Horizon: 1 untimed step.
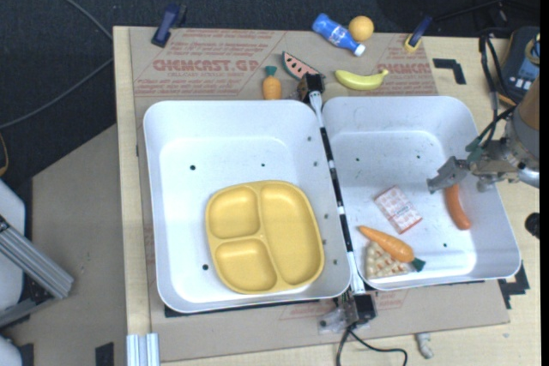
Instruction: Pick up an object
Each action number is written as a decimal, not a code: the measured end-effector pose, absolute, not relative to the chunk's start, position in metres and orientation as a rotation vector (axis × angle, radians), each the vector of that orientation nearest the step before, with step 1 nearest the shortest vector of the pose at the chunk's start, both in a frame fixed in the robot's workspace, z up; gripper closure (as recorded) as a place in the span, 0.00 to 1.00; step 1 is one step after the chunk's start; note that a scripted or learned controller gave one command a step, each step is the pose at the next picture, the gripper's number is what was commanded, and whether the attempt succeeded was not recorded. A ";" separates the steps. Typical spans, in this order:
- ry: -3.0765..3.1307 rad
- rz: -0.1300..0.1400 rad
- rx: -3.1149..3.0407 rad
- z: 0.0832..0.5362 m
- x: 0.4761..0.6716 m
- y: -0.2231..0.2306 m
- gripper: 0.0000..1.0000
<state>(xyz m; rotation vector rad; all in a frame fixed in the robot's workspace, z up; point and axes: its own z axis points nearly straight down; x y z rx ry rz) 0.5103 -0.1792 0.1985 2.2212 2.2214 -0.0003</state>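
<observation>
In the right bin (403,120) lie a toy carrot (388,243), a small red-and-white packet (398,209), a pale corn-like piece (383,262) and an orange sausage (458,207). My gripper (455,173) hangs over the right side of this bin, just above the sausage's upper end and a little right of the packet. I see nothing held in it. The grey arm comes in from the right edge.
A yellow divided plate (262,234) lies in the left bin (171,141). Behind the bins on the board sit a banana (360,79), a blue bottle (336,33), an orange ball (362,27), a watermelon slice (297,65) and a small orange toy (272,87).
</observation>
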 end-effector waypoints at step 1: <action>2.223 0.001 2.220 0.084 0.530 -0.121 0.00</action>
